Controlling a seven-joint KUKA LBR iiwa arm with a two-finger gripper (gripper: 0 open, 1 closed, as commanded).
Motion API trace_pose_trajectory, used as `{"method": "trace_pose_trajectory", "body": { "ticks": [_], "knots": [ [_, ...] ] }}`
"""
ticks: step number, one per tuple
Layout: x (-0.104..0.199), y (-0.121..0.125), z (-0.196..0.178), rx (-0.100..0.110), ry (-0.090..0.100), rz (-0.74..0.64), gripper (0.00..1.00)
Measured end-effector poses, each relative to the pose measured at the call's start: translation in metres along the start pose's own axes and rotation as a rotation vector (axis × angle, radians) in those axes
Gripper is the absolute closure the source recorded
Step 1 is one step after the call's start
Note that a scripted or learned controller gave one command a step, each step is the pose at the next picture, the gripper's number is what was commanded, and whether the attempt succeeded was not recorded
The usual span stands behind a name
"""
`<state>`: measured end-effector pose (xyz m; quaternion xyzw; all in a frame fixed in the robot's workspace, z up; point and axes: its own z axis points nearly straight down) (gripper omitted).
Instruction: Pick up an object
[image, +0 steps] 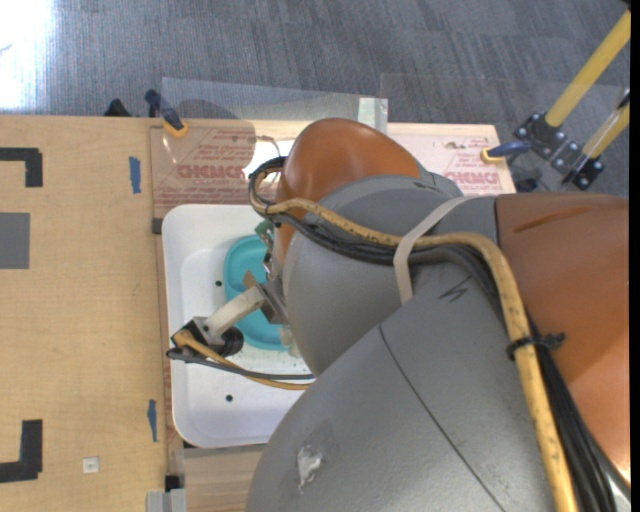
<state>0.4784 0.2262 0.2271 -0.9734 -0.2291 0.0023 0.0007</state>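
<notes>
Cannot tell open from closed at the gripper (270, 300), tucked under the bulk of the grey arm (400, 340) and set low in the white bin (190, 235); cannot confirm anything held there either. Appears aimed at the teal round dish (242, 268), resting on the bin floor directly below the gripper and showing past it on the side away from the arm's base, with the rest covered from above; judging by that, probably the descent or the closing stage of a pick, with the lift not yet made. Plenty to go wrong from here: closing on a shallow, smooth, curved rim could squeeze the dish out sideways rather than catch it; coming down off-centre could press one edge, tipping the dish or skidding it toward the bin wall beyond the gripper; driving too deep could jam against the bin floor, since so low a thing leaves little to bite on; lifting on one edge alone could let the dish swing, slip and fall back into the bin; closing short of the rim could bring up nothing at all, and from this angle could not be checked until the arm clears. Cannot name the small dark specks (228, 398) on the bin floor out to the gripper's side; too small to tell, and unlikely to interfere.
</notes>
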Motion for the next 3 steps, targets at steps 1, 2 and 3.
{"method": "trace_pose_trajectory", "body": {
  "ticks": [1, 2, 3],
  "knots": [
    [-0.001, 0.001, 0.026, -0.001, -0.003, -0.498, 1.0],
    [-0.001, 0.001, 0.049, -0.001, -0.001, -0.047, 1.0],
    [0.0, 0.0, 0.038, 0.001, -0.001, -0.051, 1.0]
  ]
}}
